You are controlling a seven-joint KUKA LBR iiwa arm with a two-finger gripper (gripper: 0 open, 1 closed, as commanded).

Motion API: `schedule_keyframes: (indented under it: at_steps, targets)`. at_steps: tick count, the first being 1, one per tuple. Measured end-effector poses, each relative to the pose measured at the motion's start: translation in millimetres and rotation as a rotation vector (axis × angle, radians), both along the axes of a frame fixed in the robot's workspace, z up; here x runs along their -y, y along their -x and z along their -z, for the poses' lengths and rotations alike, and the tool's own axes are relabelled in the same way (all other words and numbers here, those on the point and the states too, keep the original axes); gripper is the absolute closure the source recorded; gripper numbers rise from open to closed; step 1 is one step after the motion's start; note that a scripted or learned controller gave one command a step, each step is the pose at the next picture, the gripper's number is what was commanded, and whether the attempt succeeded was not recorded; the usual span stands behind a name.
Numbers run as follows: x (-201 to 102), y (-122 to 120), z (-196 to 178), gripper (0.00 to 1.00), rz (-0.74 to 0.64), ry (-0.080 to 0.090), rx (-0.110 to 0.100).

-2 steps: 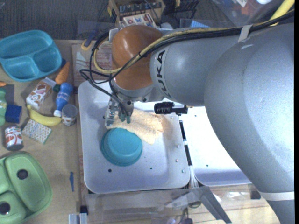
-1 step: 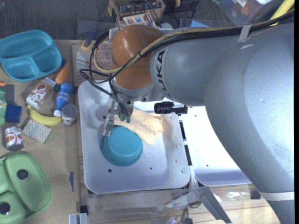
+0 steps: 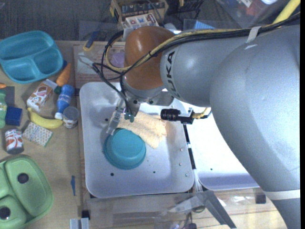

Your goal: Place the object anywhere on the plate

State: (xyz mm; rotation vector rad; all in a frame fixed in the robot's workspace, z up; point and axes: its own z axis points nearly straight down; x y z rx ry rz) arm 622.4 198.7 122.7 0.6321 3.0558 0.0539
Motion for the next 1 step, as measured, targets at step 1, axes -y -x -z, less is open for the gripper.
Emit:
schedule_keyframes:
  at_steps: [1]
  targets:
    - [2.9, -0.8, -9.4, 1.00, -0.002, 0.007, 0.003]
